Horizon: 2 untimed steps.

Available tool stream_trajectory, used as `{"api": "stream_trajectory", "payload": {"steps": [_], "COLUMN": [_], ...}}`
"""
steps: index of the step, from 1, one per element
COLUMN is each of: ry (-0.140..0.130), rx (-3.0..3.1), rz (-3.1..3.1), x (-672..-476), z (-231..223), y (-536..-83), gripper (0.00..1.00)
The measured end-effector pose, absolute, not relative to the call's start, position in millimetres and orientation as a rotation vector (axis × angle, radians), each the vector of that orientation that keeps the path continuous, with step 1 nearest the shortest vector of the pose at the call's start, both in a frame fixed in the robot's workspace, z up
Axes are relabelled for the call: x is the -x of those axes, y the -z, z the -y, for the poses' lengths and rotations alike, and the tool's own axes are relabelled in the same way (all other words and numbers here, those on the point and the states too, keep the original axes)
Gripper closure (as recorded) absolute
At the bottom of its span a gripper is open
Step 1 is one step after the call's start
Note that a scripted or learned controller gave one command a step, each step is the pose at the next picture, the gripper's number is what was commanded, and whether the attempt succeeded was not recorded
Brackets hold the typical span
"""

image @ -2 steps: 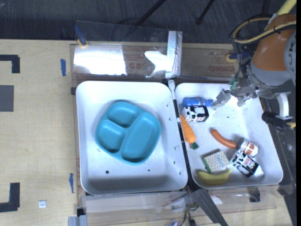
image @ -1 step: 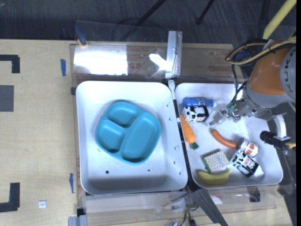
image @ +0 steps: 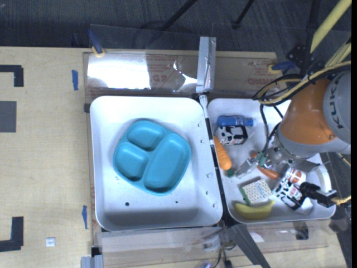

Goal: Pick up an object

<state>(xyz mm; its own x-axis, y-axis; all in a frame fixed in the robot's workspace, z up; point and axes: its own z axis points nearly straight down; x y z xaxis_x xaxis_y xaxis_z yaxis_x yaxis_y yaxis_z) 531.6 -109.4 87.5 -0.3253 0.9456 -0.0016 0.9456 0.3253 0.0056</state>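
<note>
The right white bin [image: 252,103] holds several small objects. A blue item [image: 235,120] lies at the back, with a black-and-white toy [image: 231,134] just in front of it. An orange carrot [image: 223,157] rests against the left wall. A yellow banana [image: 254,208] lies along the front wall, behind it a checkered pad [image: 256,190]. A red, white and black piece [image: 290,186] sits at the front right. My gripper [image: 261,160] hangs low over the bin's middle, between the carrot and that piece, right by a small orange bit [image: 268,172]. The arm's orange band [image: 305,119] covers the bin's right side.
The left white bin [image: 101,166] carries a blue divided plate [image: 152,155]. A clear plastic wall with a metal post [image: 206,65] stands behind both bins. Yellow and black cables [image: 290,85] trail at the back right. The wooden bench [image: 39,166] stretches to the left.
</note>
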Motion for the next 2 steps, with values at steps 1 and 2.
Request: {"api": "stream_trajectory", "payload": {"steps": [1, 2], "ry": [-0.010, -0.001], "rx": [-1.821, -1.871], "rz": [-2.545, -2.521], "x": [-533.7, -579.7], "z": [111, 83], "y": [-99, -245], "gripper": [1.00, 1.00]}}
